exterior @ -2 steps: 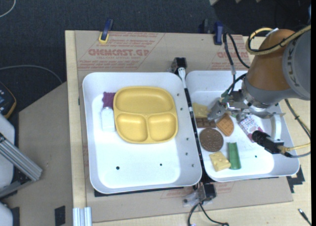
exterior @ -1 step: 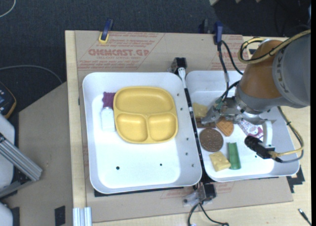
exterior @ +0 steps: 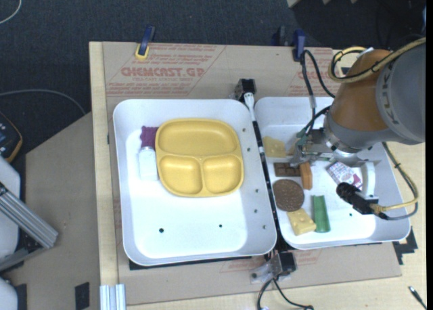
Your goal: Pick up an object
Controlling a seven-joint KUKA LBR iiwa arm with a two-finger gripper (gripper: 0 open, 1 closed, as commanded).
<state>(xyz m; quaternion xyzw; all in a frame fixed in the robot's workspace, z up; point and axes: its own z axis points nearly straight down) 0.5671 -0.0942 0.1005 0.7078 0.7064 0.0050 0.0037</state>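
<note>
Cardboard-topped surface (exterior: 203, 65) with two bins: end effector (exterior: 302, 155), grip state indiscernible, lowered into the right bin (exterior: 284, 109) among candidate objects, nearest an orange piece (exterior: 306, 174), evidently for picking.

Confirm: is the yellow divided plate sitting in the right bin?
No, the yellow divided plate lies in the left bin, next to a purple item at its left edge.

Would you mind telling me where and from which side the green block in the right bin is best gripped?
Grip the green block across its narrow width at mid-length, coming straight down. It lies flat and elongated; the yellow piece sits close on one side, so finger room there looks tight.
</note>
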